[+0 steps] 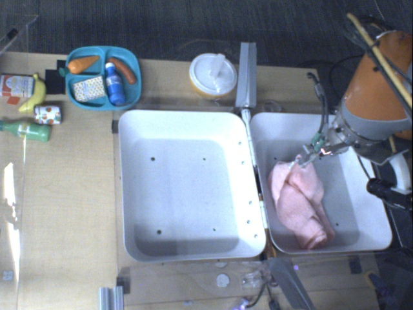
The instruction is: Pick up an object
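The grey arm with its orange band (377, 76) reaches in from the right and slants down-left over the right white bin (371, 237), its upper part cut off by the frame edge. Its claw (308, 156) is small and blurred; whether the tips are apart or together cannot be told. A crumpled pink cloth (299, 202) lies in that bin, just below the claw, its upper edge seemingly touching the tip, the rest spreading down and away. The left white bin (132, 173) sits well to the claw's left on the wooden table (64, 205).
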Robot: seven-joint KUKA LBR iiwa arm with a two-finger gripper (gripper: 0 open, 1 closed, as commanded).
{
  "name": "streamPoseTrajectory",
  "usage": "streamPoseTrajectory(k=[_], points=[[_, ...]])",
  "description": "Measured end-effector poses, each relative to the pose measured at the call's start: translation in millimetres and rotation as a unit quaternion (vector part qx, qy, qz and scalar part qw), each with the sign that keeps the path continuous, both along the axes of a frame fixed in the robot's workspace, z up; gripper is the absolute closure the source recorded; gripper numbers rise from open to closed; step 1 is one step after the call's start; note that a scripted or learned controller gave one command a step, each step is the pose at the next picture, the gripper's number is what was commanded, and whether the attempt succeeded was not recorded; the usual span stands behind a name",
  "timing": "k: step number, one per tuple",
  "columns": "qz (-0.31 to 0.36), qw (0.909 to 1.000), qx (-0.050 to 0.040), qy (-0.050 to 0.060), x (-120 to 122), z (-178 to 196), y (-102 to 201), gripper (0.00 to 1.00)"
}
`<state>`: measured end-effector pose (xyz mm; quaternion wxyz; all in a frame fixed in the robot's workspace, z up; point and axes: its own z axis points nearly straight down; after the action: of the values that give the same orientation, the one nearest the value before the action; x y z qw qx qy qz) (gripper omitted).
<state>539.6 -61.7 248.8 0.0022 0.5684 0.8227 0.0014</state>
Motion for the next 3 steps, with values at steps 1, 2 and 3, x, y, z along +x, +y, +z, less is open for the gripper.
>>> streamPoseTrajectory(k=[1,2,3], points=[[0.000,1.0000,-0.0001,0.000,-0.1,-0.2,-0.1,0.00],[-0.002,1.0000,0.0000,0.002,8.4,-78.9,-29.8,0.00],[-0.006,1.0000,-0.0012,-0.004,-21.7,-152.3,-76.4,0.00]])
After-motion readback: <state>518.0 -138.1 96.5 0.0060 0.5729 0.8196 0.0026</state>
